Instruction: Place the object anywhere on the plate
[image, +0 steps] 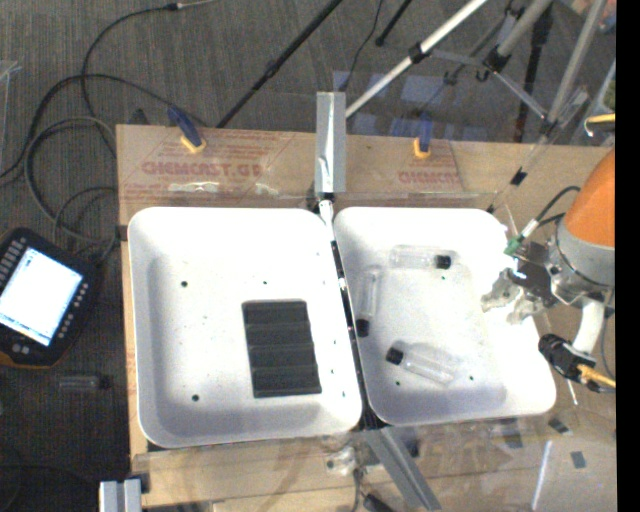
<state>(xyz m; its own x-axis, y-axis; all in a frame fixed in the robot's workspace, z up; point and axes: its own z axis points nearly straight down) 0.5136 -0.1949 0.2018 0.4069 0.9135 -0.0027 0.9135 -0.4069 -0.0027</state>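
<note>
A black ribbed rectangular plate (282, 347) lies flat in the left bin (180, 250), right of its middle. The right bin (470, 395) holds three clear vials with black caps: one (420, 260) near the back, one (422, 362) toward the front, and one (364, 300) lying along the left wall. My gripper (508, 297) hangs over the right bin's right edge, to the right of the vials and well apart from them. I see nothing in it.
The grey arm with its orange band (592, 215) enters from the right. A metal divider post (329, 150) stands behind the seam between the bins. A tablet (38, 298) lies on the floor at the left. Cables and tripod legs cross the back.
</note>
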